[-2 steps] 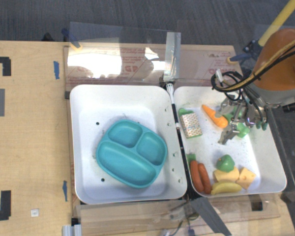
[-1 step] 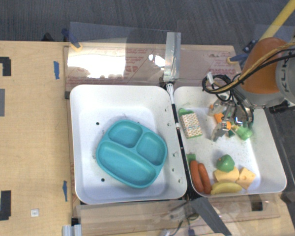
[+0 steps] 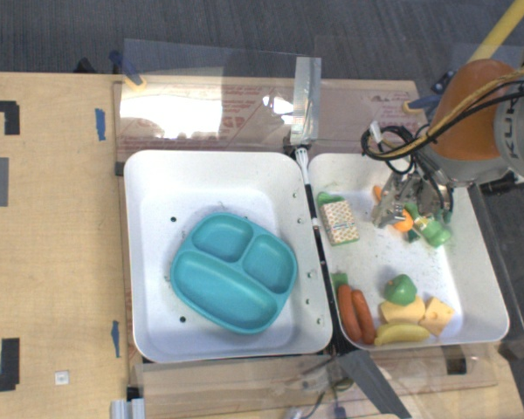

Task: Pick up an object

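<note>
1. Legibly, only faint reddish print on the cardboard (image 3: 244, 103); unreadable.
2. End effector (image 3: 408, 203) low in right bin (image 3: 472, 269), over an orange and green toy (image 3: 426, 227); finger state: cannot tell.
3. Patterned box (image 3: 340, 221) lies nearby.

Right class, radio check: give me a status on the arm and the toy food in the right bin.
Gripper low in right bin, jaws unclear. Orange and green toy pieces beneath it. Box, carrot, banana lie apart.
</note>
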Robot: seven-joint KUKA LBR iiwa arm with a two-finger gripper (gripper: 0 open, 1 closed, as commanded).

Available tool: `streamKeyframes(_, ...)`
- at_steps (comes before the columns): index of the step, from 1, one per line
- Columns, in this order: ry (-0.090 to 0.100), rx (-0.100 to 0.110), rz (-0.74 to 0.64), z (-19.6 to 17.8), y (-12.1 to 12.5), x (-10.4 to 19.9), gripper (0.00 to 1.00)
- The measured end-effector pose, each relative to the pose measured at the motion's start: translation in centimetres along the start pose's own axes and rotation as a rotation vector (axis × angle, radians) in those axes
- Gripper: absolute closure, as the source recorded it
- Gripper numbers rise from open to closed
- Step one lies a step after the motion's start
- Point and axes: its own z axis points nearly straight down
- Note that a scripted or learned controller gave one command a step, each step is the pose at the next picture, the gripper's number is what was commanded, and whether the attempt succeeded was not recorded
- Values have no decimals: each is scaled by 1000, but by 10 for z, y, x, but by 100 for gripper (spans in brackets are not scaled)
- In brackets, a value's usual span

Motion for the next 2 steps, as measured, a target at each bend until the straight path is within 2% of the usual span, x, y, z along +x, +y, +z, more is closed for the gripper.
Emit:
streamKeyframes(1,16,-1,95,11,14,89,100)
streamKeyframes(2,15,-1,95,11,14,89,0)
